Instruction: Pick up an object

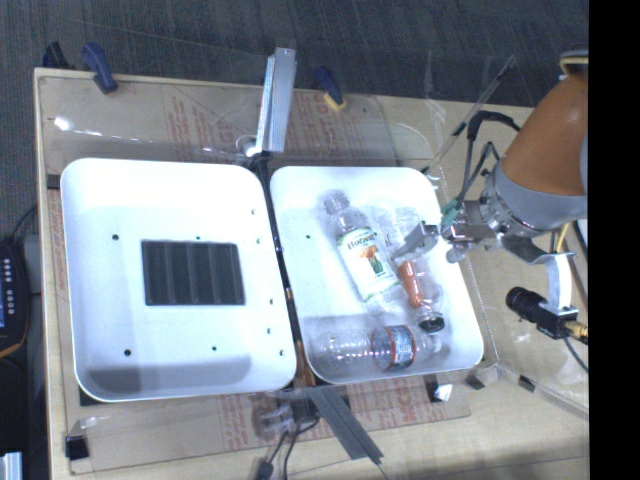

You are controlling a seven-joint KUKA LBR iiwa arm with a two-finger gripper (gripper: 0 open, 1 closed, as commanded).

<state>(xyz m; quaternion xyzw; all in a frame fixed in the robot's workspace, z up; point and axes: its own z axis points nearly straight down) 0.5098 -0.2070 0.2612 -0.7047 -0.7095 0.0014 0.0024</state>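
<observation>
Two white bins sit side by side on the bench: the left bin (90,268) holds only a dark ribbed rectangular panel (193,273) lying flat near its middle, the right bin (300,198) holds the bottles. Right bin contents: a clear bottle with a white-and-green label (362,253) lying diagonally in the middle, a small orange bottle (415,283) just right of it, and a clear bottle with a red-and-blue label (380,346) lying along the near wall. Gripper (425,238) is low over the right bin's right side, tip just above the orange bottle, arm (545,158) coming in from the right; can't tell whether the claw is released, clenched or grasping anything.
</observation>
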